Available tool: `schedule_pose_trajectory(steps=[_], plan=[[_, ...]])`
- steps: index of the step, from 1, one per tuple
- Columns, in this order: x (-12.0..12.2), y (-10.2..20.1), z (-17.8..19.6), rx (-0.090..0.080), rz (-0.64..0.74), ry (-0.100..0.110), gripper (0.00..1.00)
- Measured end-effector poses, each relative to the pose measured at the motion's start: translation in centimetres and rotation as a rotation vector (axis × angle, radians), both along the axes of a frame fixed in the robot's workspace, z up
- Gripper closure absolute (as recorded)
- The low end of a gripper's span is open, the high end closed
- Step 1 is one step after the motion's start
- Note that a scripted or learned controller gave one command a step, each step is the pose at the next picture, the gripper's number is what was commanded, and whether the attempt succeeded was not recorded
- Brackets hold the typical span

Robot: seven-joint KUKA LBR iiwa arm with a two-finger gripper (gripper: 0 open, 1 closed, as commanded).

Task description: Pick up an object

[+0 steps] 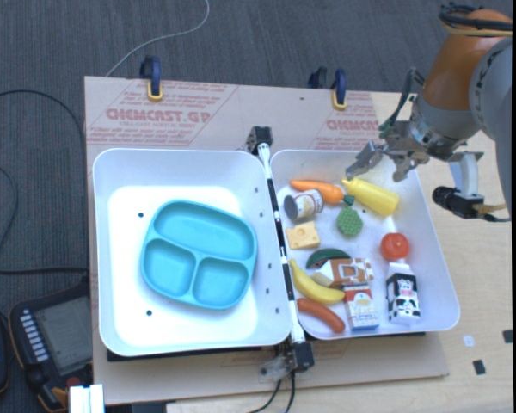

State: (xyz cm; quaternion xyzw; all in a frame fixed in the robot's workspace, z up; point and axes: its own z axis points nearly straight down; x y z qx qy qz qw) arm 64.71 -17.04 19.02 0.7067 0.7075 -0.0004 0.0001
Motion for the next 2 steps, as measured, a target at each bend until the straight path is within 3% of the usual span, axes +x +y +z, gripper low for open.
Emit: schedule_pose_trajectory(steps=[1, 2], plan=[[-3.59, 1.88, -9.55, -0.001, -0.001, -0.002, 0.00], [-3.65, 1.89, -8.66, 0.000, -0.001, 0.000, 1.00]])
